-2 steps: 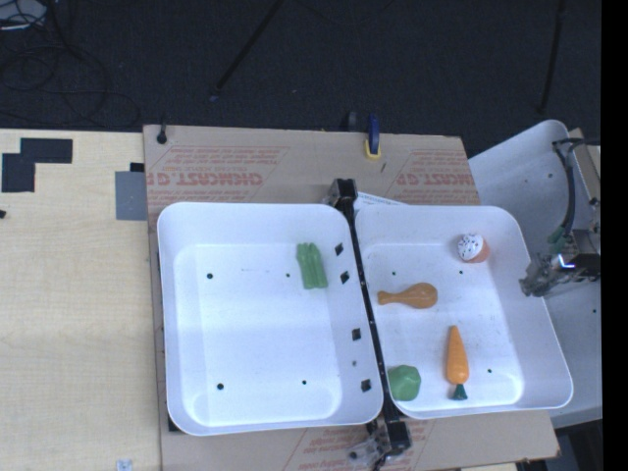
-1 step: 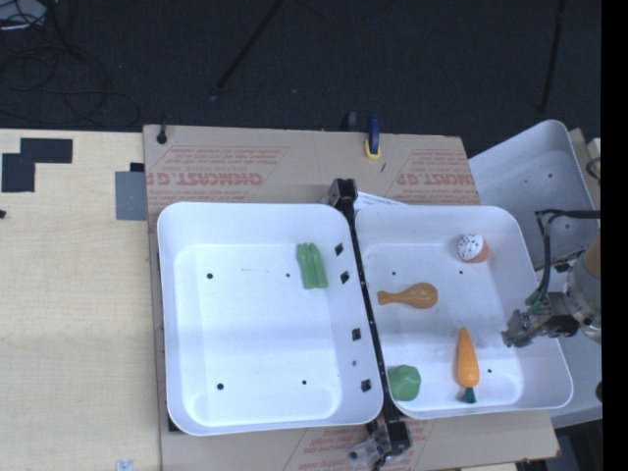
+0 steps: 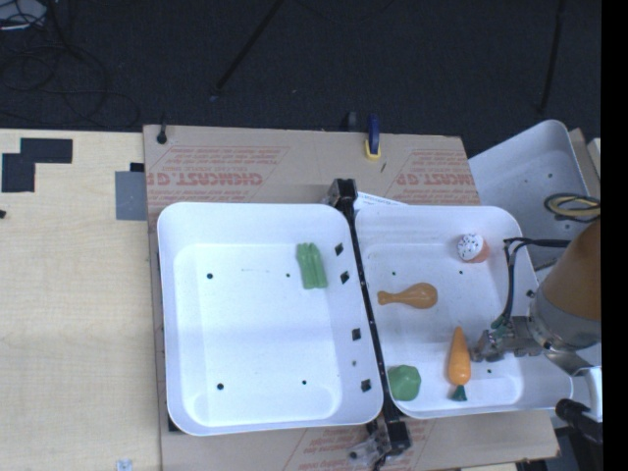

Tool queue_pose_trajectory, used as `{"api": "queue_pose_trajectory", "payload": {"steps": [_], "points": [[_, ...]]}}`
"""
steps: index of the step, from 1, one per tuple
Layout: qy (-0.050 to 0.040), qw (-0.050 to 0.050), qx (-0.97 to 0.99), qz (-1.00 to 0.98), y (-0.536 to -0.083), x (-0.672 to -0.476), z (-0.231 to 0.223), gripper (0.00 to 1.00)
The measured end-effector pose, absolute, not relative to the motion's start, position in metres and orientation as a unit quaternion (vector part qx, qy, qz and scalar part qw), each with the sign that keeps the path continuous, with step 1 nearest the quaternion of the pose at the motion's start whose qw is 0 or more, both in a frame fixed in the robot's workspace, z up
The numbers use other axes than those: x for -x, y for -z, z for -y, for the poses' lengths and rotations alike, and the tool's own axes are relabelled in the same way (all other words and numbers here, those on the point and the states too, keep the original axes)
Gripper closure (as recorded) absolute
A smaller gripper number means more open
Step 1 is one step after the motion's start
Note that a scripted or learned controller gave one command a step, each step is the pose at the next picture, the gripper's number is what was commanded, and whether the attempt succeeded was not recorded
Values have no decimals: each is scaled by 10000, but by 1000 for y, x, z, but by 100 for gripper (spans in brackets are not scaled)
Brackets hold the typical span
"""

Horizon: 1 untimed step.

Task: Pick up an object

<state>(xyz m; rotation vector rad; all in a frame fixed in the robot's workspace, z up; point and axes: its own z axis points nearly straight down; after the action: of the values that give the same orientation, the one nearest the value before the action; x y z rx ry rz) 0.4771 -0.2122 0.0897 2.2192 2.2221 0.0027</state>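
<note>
The right bin (image 3: 432, 229) holds an orange carrot (image 3: 458, 358) with a green tip near its front right, a green lump (image 3: 403, 382) at its front left corner, a tan gourd-shaped toy (image 3: 411, 297) in the middle, and a small white-and-orange ball (image 3: 470, 247) at the back. A green ridged piece (image 3: 312, 265) lies in the left bin (image 3: 196, 292). My gripper (image 3: 488, 346) reaches in from the right, low over the right bin, just right of the carrot. Nothing is visibly held between its fingers.
A black divider clip strip (image 3: 355, 302) runs between the two bins. The arm's grey body and orange band (image 3: 579, 283) hang over the right bin's right rim. Cardboard (image 3: 255, 170) underlies both bins. A blue-and-yellow clamp (image 3: 373, 140) stands at the back.
</note>
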Motion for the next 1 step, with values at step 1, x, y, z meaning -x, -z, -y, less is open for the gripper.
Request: {"api": "queue_pose_trajectory", "payload": {"steps": [1], "points": [[-7, 7, -7079, -7063, -89, -477, 213, 0]]}}
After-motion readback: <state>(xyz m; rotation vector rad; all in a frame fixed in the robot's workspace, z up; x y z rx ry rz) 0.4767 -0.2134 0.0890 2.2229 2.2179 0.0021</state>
